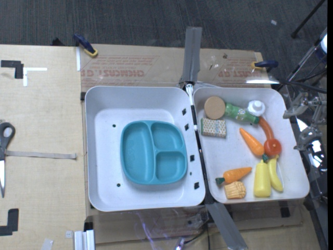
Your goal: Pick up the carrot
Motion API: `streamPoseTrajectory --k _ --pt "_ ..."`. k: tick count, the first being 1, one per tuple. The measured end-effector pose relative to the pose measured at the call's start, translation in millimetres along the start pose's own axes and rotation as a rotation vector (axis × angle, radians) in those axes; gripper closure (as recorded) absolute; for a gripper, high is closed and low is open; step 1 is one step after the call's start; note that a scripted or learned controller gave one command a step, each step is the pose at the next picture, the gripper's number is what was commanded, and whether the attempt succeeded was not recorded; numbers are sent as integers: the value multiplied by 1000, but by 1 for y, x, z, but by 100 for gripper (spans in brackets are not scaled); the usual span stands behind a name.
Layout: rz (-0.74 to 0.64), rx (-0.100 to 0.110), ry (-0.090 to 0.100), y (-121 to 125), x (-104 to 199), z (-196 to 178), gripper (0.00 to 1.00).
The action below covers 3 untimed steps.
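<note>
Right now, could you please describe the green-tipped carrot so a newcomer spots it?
Look in the right white bin, near its front edge. The carrot lies above the corn, left of the yellow bottle. Only it has a dark green tip.

From my seat, the grey metal gripper sits at the far right, partly cut by the edge. A pale grey stretch of arm shows above it, too blurred to judge its pose.

two white bins side by side: left bin holding a teal divided plate; right bin crowded with carrot near the front, second carrot mid-bin, tomato, yellow bottle, banana.
</note>
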State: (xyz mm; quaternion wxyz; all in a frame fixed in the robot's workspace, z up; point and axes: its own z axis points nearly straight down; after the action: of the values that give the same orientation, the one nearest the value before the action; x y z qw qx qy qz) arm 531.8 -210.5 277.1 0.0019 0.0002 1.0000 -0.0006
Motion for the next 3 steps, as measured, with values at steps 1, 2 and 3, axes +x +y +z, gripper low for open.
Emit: streamPoseTrajectory --k 1,2,3 --pt "-60 -1 2 29 41 127 0" --pt "117 0 0 77 -11 184 0" --pt "113 1 -5 78 -13 174 100"
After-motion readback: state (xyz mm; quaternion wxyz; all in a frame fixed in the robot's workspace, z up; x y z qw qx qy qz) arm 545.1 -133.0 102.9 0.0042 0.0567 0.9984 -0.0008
